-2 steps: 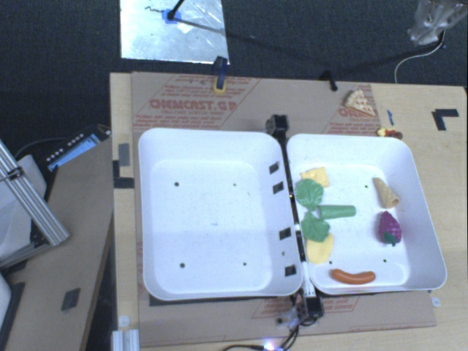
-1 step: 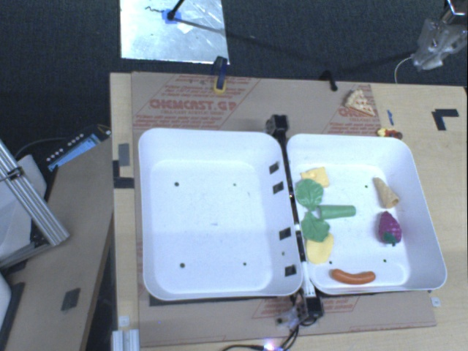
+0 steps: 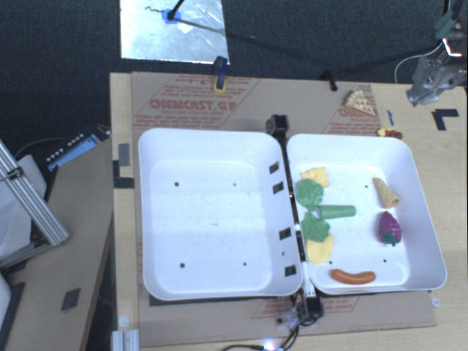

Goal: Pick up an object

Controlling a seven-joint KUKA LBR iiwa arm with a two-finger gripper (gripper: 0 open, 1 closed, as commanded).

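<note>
The biggest worry from where I stand is how far the pincer [image 3: 430, 86] has to come: it hangs up at the far right corner of the worktop [image 3: 307, 97], outside both bins, and I cannot tell its state, since at this distance it is only a grey blur of metal. Nothing is in it that I can see, so the pick looks not yet begun. Of the two containers, the left bin [image 3: 208, 210], the one farthest from the pincer, has only bare white floor showing with a few dark dots. The right bin [image 3: 413, 218], below and just left of the pincer, holds all the candidates. The likeliest failure, I judge, is in the crowded strip along that bin's far-from-pincer wall: the green leafy piece [image 3: 308, 193], the green cylinder [image 3: 336, 211], a second green piece [image 3: 316, 228] and the lower yellow piece [image 3: 319, 250] touch or overlap, with the upper yellow piece [image 3: 316, 175] just above them, so a descent there could catch two things, nudge one aside, or clip the divider. The safer targets sit apart on the nearer side: the purple eggplant-like toy [image 3: 390, 228], the tan cone [image 3: 385, 191] above it, and the orange sausage [image 3: 352, 276] lying by the bin's lower rim, though that low, round shape could roll from closing jaws. A pizza-slice toy [image 3: 359, 102] lies loose on the worktop left of the pincer.
</note>
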